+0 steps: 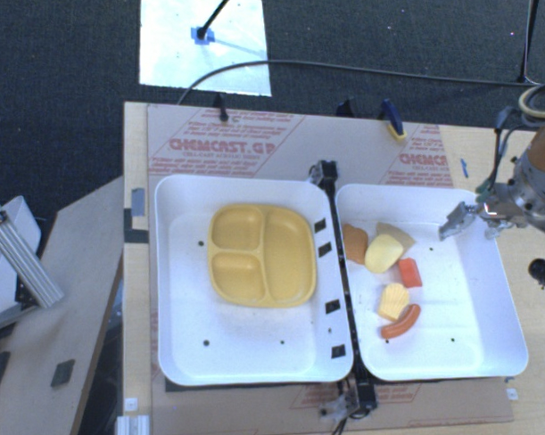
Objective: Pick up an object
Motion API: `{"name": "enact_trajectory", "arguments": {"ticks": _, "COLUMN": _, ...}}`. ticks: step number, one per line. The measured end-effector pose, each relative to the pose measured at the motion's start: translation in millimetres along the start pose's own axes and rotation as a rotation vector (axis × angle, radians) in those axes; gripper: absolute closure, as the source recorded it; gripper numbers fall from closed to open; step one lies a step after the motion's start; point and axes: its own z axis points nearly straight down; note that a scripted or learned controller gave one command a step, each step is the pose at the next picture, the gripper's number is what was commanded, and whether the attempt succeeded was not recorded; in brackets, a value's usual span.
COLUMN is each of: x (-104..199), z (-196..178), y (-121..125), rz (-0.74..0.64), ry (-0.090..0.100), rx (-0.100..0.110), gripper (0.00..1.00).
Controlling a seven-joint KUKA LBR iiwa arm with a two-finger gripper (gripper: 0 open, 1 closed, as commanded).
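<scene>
Gripper (469, 216) hangs over the far right corner of the right bin (482, 353), its fingers spread and holding nothing. Toy food sits clustered at that bin's left: a yellow piece (384, 253), an orange block (410, 272), a corn piece (394, 302) and a sausage (401, 322) nearest. Best go for the sausage (it lies apart from most), straddling its narrow width. A yellow divided plate (258, 254) fills the left bin (183, 343).
</scene>
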Motion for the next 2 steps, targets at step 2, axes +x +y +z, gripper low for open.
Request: {"name": "enact_trajectory", "arguments": {"ticks": 2, "x": -2.0, "z": 102.9, "y": 0.7, "rz": 0.002, "ry": 0.001, "rx": 0.003, "gripper": 0.0}}
